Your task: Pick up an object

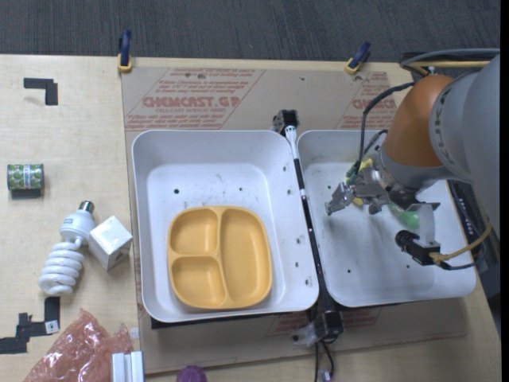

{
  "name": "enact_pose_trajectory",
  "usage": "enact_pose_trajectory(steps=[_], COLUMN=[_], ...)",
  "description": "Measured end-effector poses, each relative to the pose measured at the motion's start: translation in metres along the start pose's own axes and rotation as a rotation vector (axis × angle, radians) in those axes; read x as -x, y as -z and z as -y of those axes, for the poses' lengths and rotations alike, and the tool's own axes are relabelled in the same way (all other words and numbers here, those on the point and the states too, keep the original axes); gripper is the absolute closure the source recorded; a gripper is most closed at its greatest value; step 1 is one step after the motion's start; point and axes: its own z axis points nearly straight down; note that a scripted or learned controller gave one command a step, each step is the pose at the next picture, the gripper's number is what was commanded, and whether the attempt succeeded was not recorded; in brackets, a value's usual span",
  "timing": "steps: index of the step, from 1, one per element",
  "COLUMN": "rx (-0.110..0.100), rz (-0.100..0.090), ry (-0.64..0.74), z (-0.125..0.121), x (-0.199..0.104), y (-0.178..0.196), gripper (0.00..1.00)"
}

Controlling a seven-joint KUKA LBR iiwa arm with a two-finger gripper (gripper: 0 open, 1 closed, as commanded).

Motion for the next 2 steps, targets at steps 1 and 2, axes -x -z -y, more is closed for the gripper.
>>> enact_pose_trajectory(steps=[1,2], rx=[-0.001,0.001], rz=[-0.002,-0.001], ry=[-0.004,-0.006], z=[0.0476,0.0467], x=[0.0003,0.0012], y=[-0.0103,-0.0004], gripper=[0.00,1.00])
